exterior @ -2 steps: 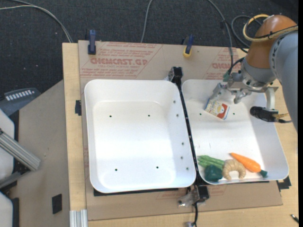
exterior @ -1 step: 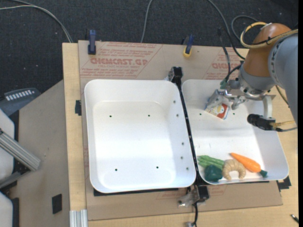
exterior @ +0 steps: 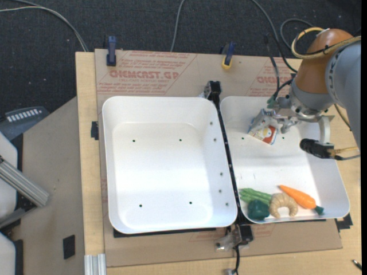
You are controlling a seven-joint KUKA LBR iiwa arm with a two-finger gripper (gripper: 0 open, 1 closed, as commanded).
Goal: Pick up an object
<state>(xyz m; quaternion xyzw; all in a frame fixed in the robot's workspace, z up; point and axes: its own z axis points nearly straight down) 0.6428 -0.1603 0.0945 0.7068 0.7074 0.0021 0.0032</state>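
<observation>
The small white and red object (exterior: 267,134) lies at the far part of the right bin (exterior: 327,179), pinched between the fingers of the gripper (exterior: 265,125), which should lift it straight and slowly.

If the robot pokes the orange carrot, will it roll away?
The carrot looks round and tapered, so it would probably roll in a curve. It lies against the bin's lower edge beside a beige toy, so it likely won't get far.

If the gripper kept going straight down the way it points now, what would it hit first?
Most likely the small white-and-red object right under the gripper, then the right bin floor. Depth is hard to judge, so they may already be touching.
</observation>
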